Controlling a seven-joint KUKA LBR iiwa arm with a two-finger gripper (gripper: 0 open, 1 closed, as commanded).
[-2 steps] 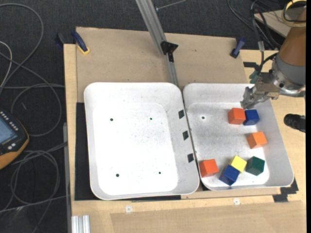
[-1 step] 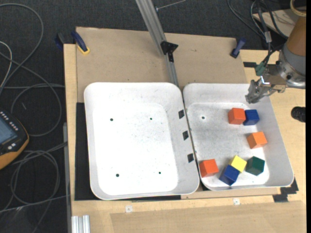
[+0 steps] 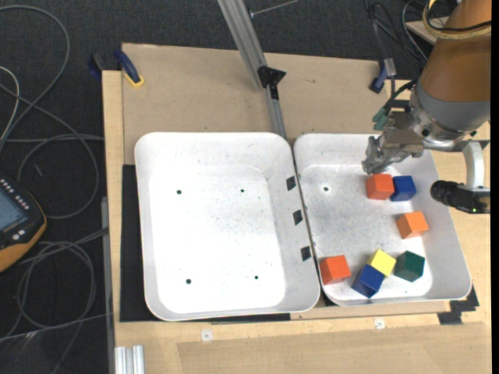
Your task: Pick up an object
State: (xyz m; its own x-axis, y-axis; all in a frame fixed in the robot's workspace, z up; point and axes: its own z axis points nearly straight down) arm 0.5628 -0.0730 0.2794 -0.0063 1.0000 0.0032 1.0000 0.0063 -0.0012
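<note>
Several small blocks lie in the right bin (image 3: 343, 209). An orange block (image 3: 380, 186) touches a blue block (image 3: 403, 188) near the bin's back. Another orange block (image 3: 412, 224) sits further right. Along the front edge are an orange block (image 3: 335, 268), a blue block (image 3: 366, 281), a yellow block (image 3: 382, 262) and a dark green block (image 3: 409, 266). My gripper (image 3: 376, 160) hangs just behind and above the back orange block, and I see nothing held in it.
The left bin (image 3: 210, 216) is beside the right one, with black clips along the shared divider. A metal pole (image 3: 248, 45) slants across the back of the bench. Blue clamps hold the board's back corners. Cables lie on the floor at left.
</note>
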